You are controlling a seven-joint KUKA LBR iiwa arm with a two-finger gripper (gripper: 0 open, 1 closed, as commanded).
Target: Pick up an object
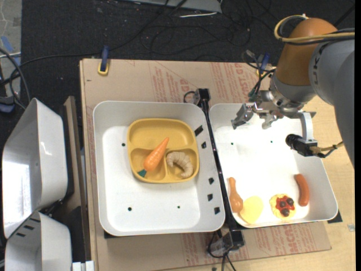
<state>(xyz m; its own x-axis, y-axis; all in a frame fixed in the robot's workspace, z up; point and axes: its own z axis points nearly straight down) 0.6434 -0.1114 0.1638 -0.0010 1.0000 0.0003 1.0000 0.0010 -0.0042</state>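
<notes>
Lighting is coming from overhead, bright and even. The two white bins (113, 168) are running near overexposed, with bin walls losing detail. Shadows are staying soft and short: a faint one is lying under the yellow tray (135, 137) edge toward 7 o'clock. The dark floor (56, 21) at 12 o'clock is crushing to black. Focus is holding mildly soft overall, with slight compression noise showing.

Single fixed camera above the bench, looking down at a slant, both white bins (113, 168) in frame
</notes>
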